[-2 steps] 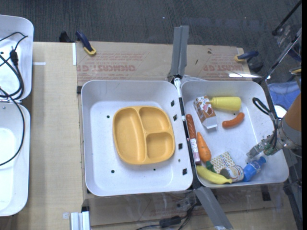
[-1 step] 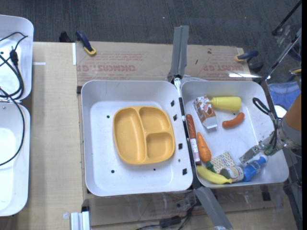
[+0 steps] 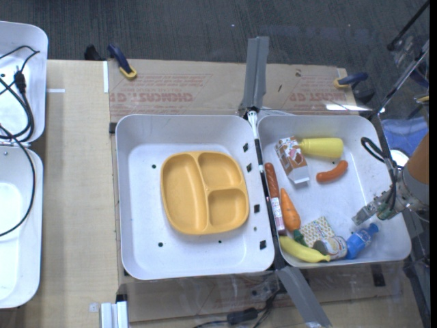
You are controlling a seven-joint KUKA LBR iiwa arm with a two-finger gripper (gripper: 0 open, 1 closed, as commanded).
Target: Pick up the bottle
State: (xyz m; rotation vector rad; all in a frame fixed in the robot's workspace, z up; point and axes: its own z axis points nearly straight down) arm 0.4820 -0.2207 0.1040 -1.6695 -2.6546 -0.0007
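Note:
A small blue bottle (image 3: pixel 360 242) lies on its side in the front right corner of the right bin (image 3: pixel 355 125), its cap pointing up and right. A yellow squeeze bottle (image 3: pixel 321 147) lies on its side near the bin's back wall. My gripper (image 3: pixel 371 211) hangs low over the bin's right side, just above and behind the blue bottle and a short way from it. Nothing shows in its grasp. The grey arm comes in from the right edge behind it.
The right bin also holds a small carton (image 3: pixel 292 159), a sausage (image 3: pixel 332 172), a carrot (image 3: pixel 291 212), a banana (image 3: pixel 304 250), a patterned packet (image 3: pixel 321 232) and a long red stick (image 3: pixel 273 193). A yellow divided plate (image 3: pixel 205 191) sits in the left bin (image 3: pixel 136 183).

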